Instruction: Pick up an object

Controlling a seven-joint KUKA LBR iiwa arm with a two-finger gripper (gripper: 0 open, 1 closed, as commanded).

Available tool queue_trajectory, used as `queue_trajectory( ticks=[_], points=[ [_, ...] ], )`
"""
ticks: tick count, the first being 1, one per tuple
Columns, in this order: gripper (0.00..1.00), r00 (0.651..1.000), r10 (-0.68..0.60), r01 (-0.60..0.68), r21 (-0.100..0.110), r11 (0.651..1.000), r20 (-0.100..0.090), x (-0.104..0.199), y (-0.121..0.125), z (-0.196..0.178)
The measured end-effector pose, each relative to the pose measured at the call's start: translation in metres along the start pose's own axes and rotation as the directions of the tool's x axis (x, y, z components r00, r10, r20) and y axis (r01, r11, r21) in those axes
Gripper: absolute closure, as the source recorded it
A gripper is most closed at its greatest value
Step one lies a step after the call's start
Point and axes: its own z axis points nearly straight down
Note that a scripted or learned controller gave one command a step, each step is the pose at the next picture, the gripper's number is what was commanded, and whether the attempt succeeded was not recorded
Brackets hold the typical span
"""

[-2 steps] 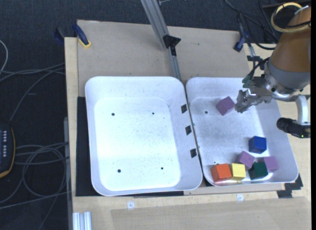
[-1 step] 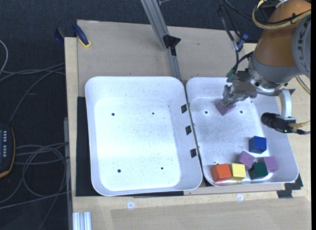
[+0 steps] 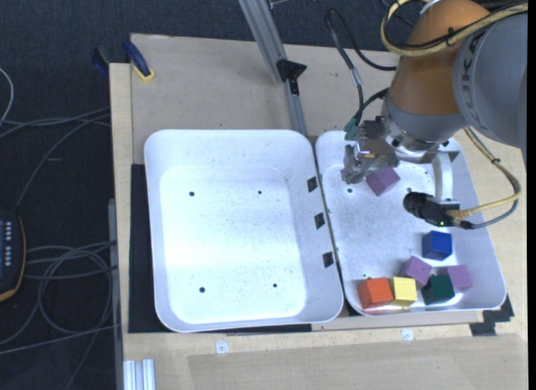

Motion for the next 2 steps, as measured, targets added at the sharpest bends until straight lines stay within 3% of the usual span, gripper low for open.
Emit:
queue_trajectory(
  ticks=[2],
  points=[
    [1.0, 1.0, 0.001, -0.001, -0.003, 1.0, 0.0, 0.101, 0.02, 0.0]
  ],
)
